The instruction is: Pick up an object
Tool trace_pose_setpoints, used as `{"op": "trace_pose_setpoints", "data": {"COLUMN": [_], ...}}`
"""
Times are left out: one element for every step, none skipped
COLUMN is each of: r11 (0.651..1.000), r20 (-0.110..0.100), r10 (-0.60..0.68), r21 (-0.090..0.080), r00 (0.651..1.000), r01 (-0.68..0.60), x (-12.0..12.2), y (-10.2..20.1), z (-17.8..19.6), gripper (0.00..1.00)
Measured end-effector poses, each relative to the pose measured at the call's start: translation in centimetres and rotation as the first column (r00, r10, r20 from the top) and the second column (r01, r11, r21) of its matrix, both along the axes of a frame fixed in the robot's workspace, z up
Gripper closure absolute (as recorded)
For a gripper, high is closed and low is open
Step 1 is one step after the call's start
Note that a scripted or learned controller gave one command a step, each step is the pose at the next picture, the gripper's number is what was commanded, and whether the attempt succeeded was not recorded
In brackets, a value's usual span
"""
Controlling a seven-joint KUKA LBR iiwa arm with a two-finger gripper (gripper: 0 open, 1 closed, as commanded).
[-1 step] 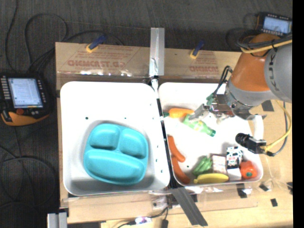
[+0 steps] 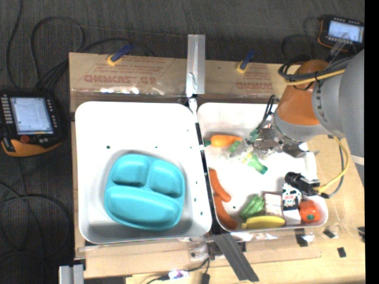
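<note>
Bins are sitting side by side: the left white bin (image 2: 89, 129) holding a blue sectioned plastic tray (image 2: 144, 189), the right white bin (image 2: 237, 116) toy food. Grey-and-orange arm's gripper (image 2: 256, 145) is hovering over a small green piece (image 2: 259, 167); grip unclear.

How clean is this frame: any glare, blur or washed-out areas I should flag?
Camera view: the left bin is bright, its white floor nearly washed out; the blue tray casts a soft shadow around its edge; the gripper and the small items beside it look soft and hard to separate; the toys in the right bin at its near end stay readable.
</note>
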State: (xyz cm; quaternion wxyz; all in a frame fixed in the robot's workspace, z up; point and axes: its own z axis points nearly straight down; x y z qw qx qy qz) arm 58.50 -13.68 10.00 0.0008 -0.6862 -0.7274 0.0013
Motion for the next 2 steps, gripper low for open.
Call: {"op": "trace_pose_setpoints", "data": {"r11": [1.000, 0.999], "r20": [-0.002, 0.001], "r10": [0.000, 0.044], "r21": [0.003, 0.000], "r00": [1.000, 0.999], "r01": [0.000, -0.044], "x": [0.0, 1.3], "y": [0.1, 6.5], "z": [0.8, 11.6], "gripper": [1.00, 1.00]}}
